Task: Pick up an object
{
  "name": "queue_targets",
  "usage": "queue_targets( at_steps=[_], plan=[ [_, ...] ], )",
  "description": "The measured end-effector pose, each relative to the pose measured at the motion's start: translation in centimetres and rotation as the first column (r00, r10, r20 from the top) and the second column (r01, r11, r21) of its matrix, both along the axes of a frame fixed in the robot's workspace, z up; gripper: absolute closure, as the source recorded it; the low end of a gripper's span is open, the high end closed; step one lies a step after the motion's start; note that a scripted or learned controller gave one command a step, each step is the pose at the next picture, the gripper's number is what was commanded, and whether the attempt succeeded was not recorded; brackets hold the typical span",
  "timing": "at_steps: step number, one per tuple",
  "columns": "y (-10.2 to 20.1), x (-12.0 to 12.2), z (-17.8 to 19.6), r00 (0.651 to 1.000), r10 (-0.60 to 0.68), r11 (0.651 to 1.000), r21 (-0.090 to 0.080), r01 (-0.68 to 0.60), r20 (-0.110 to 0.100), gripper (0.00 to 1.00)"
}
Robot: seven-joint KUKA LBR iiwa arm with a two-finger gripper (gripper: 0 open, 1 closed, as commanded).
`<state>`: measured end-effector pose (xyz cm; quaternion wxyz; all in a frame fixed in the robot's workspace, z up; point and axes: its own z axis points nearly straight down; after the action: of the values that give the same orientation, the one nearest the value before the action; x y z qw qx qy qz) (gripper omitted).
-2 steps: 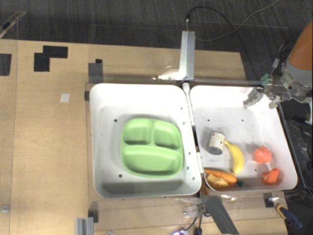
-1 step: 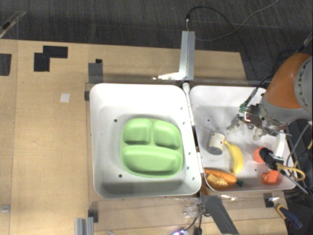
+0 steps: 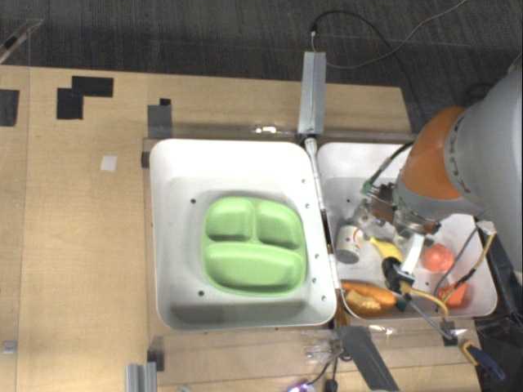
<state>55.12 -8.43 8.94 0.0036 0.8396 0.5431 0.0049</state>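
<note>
Gripper [image 3: 384, 229] low in right bin [image 3: 343, 163], finger state cannot be told; nearest object, small can [image 3: 350, 242], lies just left of it, tipped on its side.

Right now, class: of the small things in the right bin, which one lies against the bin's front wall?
The long orange one, like a carrot. It lies along the front wall; the small can and the pink ball sit farther back.

Dark grey carpet floor [image 3: 163, 15]; light wooden bench [image 3: 73, 243]; black cable [image 3: 384, 39] trailing.
</note>
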Motion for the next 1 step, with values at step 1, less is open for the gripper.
queue_targets(
  at_steps=[1],
  plan=[
    [-0.96,-5.43,0.11,0.927,0.376,0.927,-0.009,-0.376,0.007,0.0]
  ],
)
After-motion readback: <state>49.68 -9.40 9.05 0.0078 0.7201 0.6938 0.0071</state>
